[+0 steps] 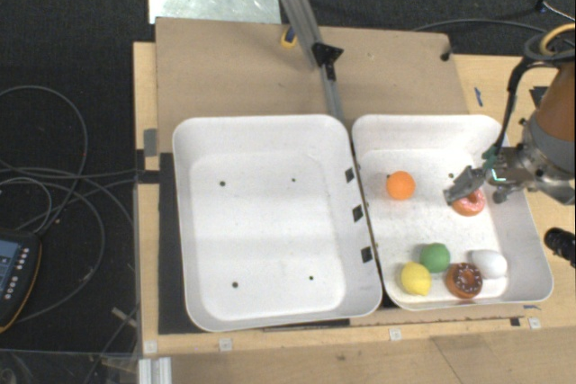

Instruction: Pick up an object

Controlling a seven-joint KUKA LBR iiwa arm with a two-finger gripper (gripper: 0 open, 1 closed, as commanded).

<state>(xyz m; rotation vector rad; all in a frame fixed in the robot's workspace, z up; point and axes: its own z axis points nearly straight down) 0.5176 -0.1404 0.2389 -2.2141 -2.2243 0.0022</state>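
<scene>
Gripper (470,186) apparently touches pink object (470,205) near bin wall (515,220).

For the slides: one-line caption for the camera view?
Gripper over a pink item in the right bin, among five other toys.

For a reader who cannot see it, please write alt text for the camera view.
A grey robot arm's gripper hangs low over a pink-red object in the right white bin. That bin also holds an orange ball, green ball, yellow lemon, chocolate doughnut and white object.
</scene>
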